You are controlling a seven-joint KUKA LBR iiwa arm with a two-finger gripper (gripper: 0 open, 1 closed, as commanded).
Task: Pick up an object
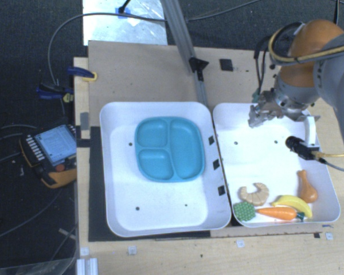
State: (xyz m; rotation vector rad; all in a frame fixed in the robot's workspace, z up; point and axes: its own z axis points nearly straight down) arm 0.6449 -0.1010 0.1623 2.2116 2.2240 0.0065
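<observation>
Behind the wrist, hand [258,118] half-hidden

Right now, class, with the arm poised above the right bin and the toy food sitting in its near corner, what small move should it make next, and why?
Probably travel toward the near edge of the right bin. The gripper sits over the bin's far corner, above bare floor, while the croissant, carrot, banana and drumstick cluster along the near side, well apart from it.

Bright even light, soft shadows, slight blur
</observation>
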